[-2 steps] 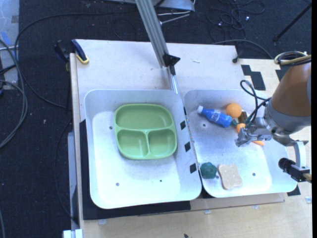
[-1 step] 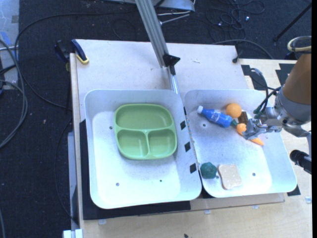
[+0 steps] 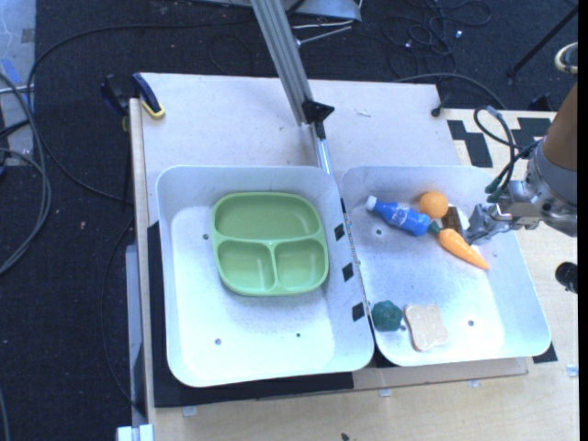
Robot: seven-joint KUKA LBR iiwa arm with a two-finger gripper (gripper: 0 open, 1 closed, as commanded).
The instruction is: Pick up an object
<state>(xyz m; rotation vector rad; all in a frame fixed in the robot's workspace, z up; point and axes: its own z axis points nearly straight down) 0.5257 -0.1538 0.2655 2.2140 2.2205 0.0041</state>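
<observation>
My pincer [image 3: 481, 222] hangs low in the right bin [image 3: 514, 333], just beside the carrot's [image 3: 463, 249] fat end. I cannot tell what state it is in or whether it has hold of anything. The carrot looks light, hard and smooth, so I think it could slip. I would pinch its thick middle.

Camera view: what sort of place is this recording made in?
Probably a robotics lab bench set up for grasping trials. Two white bins sit side by side with toy food, such as a carrot, and a green divided plate; cables trail over the dark floor.
</observation>
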